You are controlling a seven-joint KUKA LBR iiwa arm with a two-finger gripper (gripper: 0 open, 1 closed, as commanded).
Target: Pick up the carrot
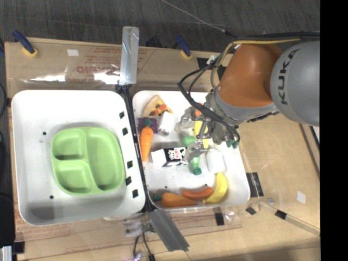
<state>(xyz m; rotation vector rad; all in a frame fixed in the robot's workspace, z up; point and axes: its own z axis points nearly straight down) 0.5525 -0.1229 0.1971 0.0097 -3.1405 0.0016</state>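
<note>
Since our gripper hangs over clutter and we can't tell its state, the carrot sits left of it by the wall; we'd guess it grabs neighbouring toys instead.

A tan counter spreads beneath and all around the gripper, its far edge held by blue clamps against a dark carpeted floor beyond.
</note>
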